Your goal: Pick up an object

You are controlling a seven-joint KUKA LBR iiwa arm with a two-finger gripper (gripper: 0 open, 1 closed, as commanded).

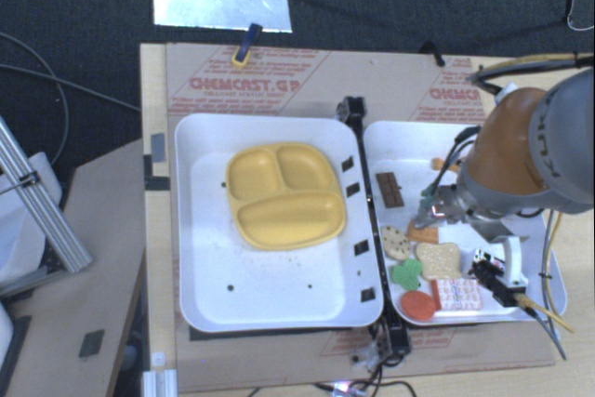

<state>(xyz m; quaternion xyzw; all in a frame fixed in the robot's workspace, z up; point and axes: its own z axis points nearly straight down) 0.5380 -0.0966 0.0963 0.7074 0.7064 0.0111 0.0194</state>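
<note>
My gripper (430,215) is low over the middle of the right bin (409,139), with the grey and orange arm reaching in from the right. Just below it lies an orange piece (423,234), partly covered by the gripper. Around it lie a brown chocolate bar (388,190), a speckled cookie (396,243), a slice of toast (440,259), a green leafy piece (406,273), a red slice (418,305) and a red-and-white packet (458,295). I see nothing lifted off the bin floor.
The left bin (200,284) holds a yellow divided plate (284,195). A small orange bit (437,165) lies at the back of the right bin. The black divider (367,200) runs between the two bins.
</note>
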